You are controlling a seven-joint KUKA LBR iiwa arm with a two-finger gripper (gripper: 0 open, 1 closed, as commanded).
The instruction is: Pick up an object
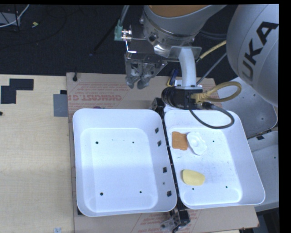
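Two white bins (pixel 118 119) sit on a tan bench; at lower right, an orange-brown piece (pixel 179 141), a white piece (pixel 197 143) and a pale yellow piece (pixel 193 177).

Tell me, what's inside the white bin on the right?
The right bin holds three things: an orange-brown piece, a white piece touching it, and a yellow piece nearer the front. The black cable covers part of its back rim.

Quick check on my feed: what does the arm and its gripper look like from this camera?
The arm is smooth light grey with dark KUKA lettering and an orange band at the wrist. The gripper is dull grey metal under a silver mount. A yellow cable and black cable loop beside it.
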